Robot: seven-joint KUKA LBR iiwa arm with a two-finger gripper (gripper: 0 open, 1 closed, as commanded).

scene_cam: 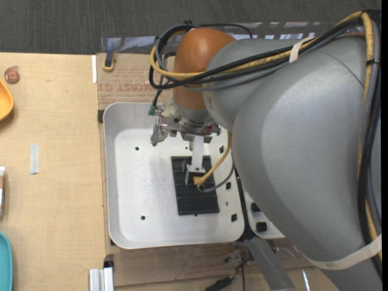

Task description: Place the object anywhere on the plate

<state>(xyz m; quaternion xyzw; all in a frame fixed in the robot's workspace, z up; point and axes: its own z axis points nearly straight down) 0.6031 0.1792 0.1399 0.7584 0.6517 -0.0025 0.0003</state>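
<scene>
Gripper (165, 135) hangs low over the upper part of the white bin (121, 187), nearer its upper-left corner than its lower edge; we cannot tell whether it is open or closed, since the wrist hides it from above. Which thing is the task's object we cannot tell either. On the bare floor of the bin we count three small dark dots. The grey arm (303, 138), with its orange band (203, 53), covers the bin's right side.

Left of the bin lies the wooden bench top (54, 223), and on it we count four small things, all well apart from the gripper:
- one pinkish disc (11, 74)
- one orange curved piece (3, 102), cut by the left edge
- one pale strip (34, 160)
- one teal curved rim (3, 262) at the lower-left corner; whether it is a plate we cannot tell

Above the bin lies one cardboard sheet (130, 83) with red print.
</scene>
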